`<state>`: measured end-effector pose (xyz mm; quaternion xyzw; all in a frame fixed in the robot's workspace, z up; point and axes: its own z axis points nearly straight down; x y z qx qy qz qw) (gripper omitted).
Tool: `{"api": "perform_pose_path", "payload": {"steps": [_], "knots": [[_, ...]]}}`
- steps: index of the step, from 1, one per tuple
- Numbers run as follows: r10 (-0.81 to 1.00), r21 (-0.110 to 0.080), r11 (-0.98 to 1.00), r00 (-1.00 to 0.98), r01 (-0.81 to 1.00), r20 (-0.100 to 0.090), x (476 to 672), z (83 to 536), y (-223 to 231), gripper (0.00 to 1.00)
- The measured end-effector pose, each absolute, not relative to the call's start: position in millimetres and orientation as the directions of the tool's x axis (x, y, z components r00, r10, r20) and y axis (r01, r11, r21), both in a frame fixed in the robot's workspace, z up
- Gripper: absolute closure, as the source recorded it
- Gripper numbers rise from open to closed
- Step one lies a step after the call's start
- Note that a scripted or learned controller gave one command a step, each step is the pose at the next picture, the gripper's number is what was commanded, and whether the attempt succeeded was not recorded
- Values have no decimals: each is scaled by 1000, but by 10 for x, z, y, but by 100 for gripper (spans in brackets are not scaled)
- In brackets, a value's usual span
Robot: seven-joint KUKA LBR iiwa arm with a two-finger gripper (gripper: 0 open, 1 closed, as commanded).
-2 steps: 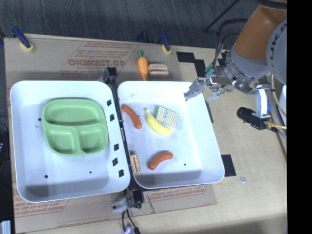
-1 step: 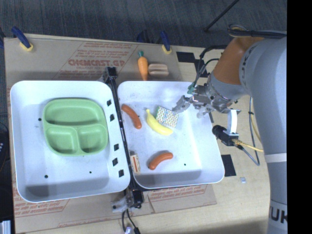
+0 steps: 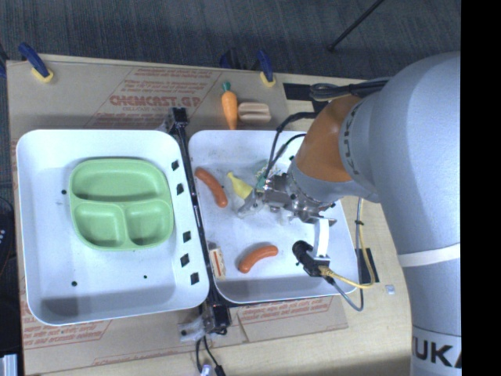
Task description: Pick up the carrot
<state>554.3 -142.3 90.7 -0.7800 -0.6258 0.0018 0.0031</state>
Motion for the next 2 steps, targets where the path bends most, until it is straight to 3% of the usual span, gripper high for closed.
{"api": "perform_pose_path", "payload": {"steps": [1, 2], "knots": [[951, -4, -310, 310, 951, 0, 6167, 1272, -1007, 0], [901, -3, -434, 434, 901, 0, 6463, 1795, -1435, 0]]}}
